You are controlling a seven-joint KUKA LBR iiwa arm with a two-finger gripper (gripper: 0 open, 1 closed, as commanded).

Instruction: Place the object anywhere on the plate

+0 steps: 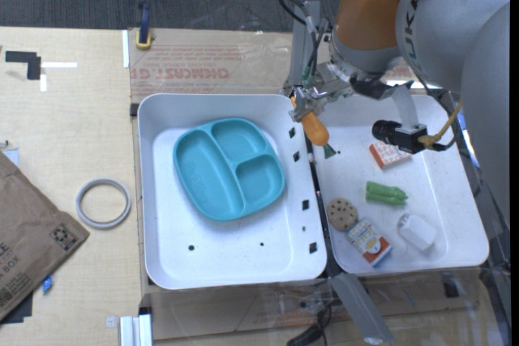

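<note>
I've got the arm reaching in from 3 o'clock, wrist bent down, gripper [308, 103] over the seam between the bins. Fingers clamped on the carrot [315, 128], which hangs tilted just below them. Blue plate [229, 168] sits in the left bin [162, 255], at 8 o'clock from the carrot, not touching.
</note>
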